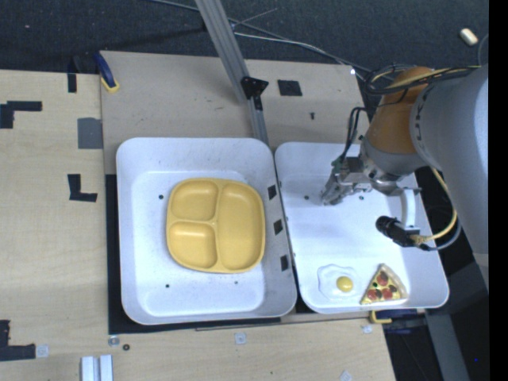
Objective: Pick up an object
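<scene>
fingers [335,190] metal, state unclear; glossy fried egg [337,281], wedge-shaped pizza slice [385,286].

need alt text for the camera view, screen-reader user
A grey robot arm with an orange band reaches from the right, its gripper over the right white bin, away from the toy fried egg and pizza slice at that bin's near edge. The left white bin holds a yellow divided plate.

Grey arm from the right, pincer [332,195] low, angled leftward.
</scene>
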